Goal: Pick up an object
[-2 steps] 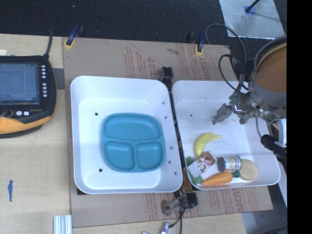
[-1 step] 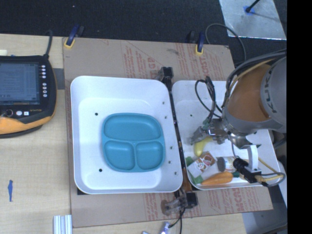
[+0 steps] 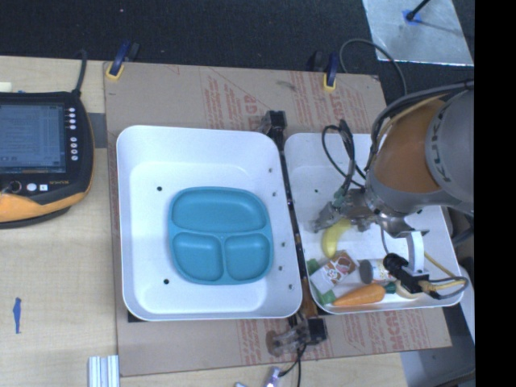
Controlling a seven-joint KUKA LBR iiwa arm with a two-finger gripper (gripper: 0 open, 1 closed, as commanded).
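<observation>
From the overhead camera, the gripper (image 3: 343, 210) is hanging low in the right bin (image 3: 305, 156), just above the yellow banana (image 3: 334, 236); I cannot tell how it is set. Wrapper (image 3: 334, 270) and carrot (image 3: 359, 296) are crowding the near side, so a descent is risking a glancing, off-centre grab.

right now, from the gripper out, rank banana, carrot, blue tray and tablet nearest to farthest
From the gripper in the right bin:
1. banana, just below it
2. carrot, that bin's near edge
3. blue tray, left bin
4. tablet, far left on the bench
</observation>
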